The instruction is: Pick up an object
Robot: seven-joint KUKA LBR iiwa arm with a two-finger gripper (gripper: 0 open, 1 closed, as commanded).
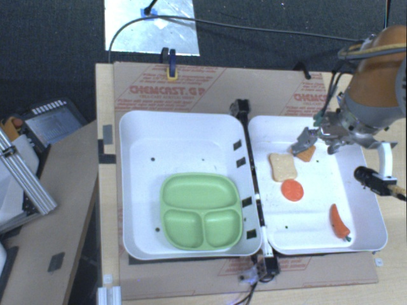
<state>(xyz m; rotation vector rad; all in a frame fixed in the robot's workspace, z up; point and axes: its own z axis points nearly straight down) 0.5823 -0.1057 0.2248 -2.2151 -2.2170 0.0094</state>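
Observation:
My gripper [318, 145] hangs low over the back of the right bin [375, 234]. Its two grey fingers stand apart, so it is open. A small orange-brown piece [308, 154] lies just under the left finger, partly hidden by it and not between the fingers. A pale toast slice [282, 167] lies to the left and in front of the gripper. A round red-orange slice [292, 190] touches the toast's front edge. An orange carrot-like piece [339, 222] lies near the bin's front right corner.
The left bin [137, 170] holds a green three-part plate [201, 210] in its front half. A black clip-lined divider [249, 176] runs between the bins. Bare floor shows in the right bin's front left part.

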